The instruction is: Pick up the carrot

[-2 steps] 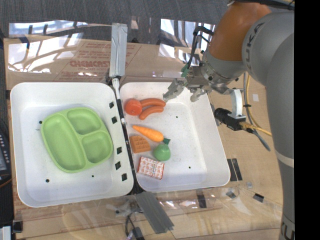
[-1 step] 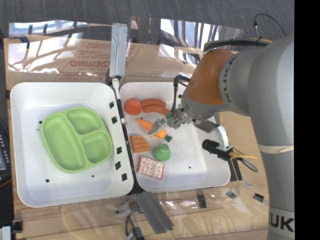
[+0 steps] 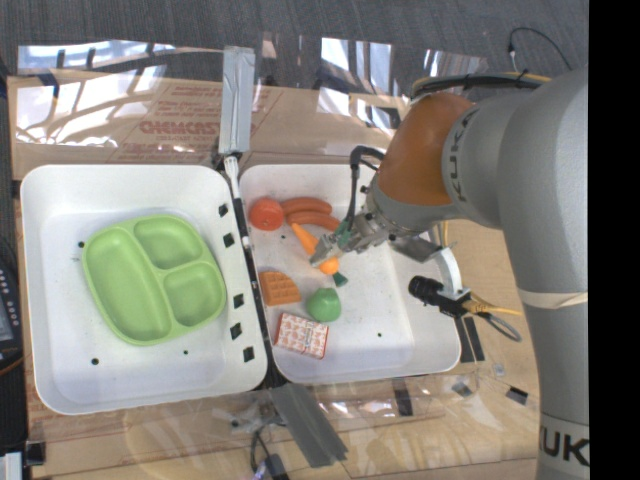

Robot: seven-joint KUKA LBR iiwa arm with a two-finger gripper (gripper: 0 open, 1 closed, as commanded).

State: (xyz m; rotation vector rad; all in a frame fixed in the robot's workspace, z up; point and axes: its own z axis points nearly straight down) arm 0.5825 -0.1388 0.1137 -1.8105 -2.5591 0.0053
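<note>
The carrot (image 3: 304, 236) lies in the right bin (image 3: 395, 343), toward its far edge, slanted, with its thick end pointing at the tomato (image 3: 265, 213) and just in front of the sausages (image 3: 308, 208). A second small orange piece (image 3: 329, 265) sits right at the gripper (image 3: 335, 251), with a dark green bit just below it; whether that piece belongs to the carrot is too small to tell. The gripper is down low in the bin, its tip just beside the carrot's near end. How wide the fingers stand I cannot tell; nothing is plainly seen between them, so no hold can be claimed. The step in hand looks like the descent or closing on the carrot. The next move calls for the fingers to straddle the carrot across its narrow width, close, then lift straight up, clear of the sausages and the green ball (image 3: 324, 304) near the bin's middle
</note>
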